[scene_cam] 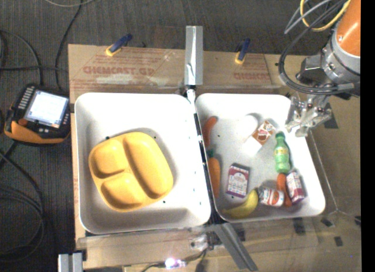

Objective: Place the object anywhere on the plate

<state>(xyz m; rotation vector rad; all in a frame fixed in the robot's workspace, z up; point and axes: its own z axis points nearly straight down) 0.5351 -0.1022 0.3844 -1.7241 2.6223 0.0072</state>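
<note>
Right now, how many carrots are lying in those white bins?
2, both in the right bin along its left wall: one carrot near the top, the other just below it. Another could be hidden under the crowded toys at the bottom.

Two bins side by side on the counter (170, 68). In the left bin (88, 112) sits the plate (131, 170), on its own. The right bin (310, 206) is crowded: bottle (282, 153) toward the right wall, carton (238, 181) near the middle, banana (246, 205) along the front edge, can (270, 196) just right of it. The gripper (306, 119) hangs over the right bin's far right rim.
</note>
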